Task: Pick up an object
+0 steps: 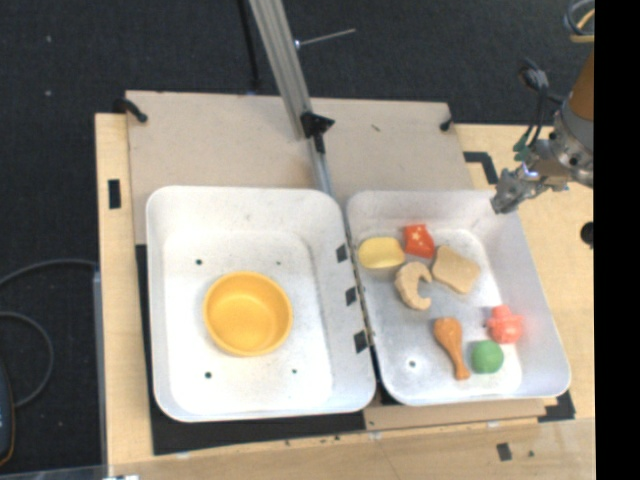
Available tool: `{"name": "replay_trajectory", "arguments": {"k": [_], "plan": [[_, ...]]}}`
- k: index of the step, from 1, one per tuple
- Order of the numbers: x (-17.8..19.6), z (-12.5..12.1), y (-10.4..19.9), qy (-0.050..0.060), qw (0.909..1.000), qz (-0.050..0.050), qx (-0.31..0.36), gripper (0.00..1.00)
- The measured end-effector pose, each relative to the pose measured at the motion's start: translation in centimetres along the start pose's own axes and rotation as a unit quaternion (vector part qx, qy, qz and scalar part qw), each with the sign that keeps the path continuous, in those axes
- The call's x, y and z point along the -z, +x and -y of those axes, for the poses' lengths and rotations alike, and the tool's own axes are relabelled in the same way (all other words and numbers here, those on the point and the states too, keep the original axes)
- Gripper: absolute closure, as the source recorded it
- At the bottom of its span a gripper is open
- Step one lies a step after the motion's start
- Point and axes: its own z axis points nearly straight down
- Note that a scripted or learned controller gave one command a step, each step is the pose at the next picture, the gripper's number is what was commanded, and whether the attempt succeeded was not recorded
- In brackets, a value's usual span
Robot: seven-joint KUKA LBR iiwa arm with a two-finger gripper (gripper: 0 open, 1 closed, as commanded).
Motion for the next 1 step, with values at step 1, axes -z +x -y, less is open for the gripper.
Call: {"name": "replay_trajectory", "arguments": {"k": [1], "plan": [[1.92, -0.09, -0.06, 0.0, 1.0, -0.001, 0.002, 1.0]]}}
